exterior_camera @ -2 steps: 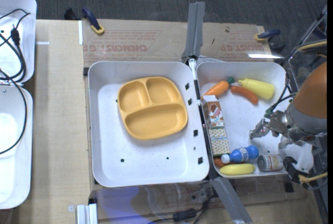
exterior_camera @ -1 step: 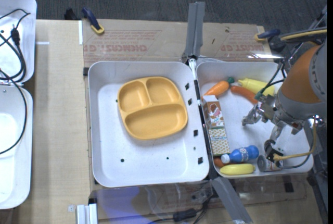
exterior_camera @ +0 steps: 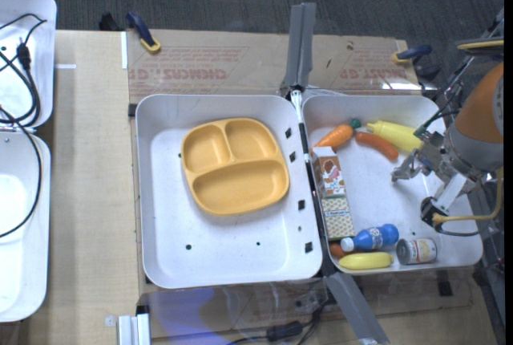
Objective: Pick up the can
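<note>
Tool (exterior_camera: 406,169), finger state indiscernible, hovers in the right bin (exterior_camera: 377,115) well above the lying can (exterior_camera: 417,250).

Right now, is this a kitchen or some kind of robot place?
Probably a robot test bench, not a kitchen: a grey robot arm reaches over two white bins, and the carrot and can look like toys.

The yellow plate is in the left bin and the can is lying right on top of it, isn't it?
Not quite. The yellow plate is in the left bin, but the can isn't on it. The camera view shows the can lying on its side in the right bin, near the front corner, beside the blue bottle.
</note>
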`<state>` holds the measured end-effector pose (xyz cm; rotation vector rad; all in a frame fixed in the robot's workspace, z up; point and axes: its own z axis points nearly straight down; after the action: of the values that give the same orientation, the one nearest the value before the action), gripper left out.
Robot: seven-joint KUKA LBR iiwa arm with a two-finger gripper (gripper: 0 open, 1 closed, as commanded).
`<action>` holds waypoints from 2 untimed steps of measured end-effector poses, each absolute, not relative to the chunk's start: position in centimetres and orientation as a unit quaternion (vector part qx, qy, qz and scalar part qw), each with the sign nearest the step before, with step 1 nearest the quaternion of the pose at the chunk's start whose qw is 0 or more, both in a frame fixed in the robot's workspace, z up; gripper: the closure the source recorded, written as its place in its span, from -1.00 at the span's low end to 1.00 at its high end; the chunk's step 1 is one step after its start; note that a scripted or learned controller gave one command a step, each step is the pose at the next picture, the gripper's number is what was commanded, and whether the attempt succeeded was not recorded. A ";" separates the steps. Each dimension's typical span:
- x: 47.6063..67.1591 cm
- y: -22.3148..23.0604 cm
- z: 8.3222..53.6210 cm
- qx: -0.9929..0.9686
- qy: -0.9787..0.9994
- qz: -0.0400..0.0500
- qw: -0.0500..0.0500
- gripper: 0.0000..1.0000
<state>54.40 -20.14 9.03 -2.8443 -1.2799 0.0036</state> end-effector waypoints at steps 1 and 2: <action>54.4 -20.4 9.9 -0.911 -0.412 0.002 0.005 1.00; 52.8 -13.4 22.4 -0.849 -0.528 0.001 0.001 1.00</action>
<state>52.78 -13.37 22.44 -2.6663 -1.6593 0.0046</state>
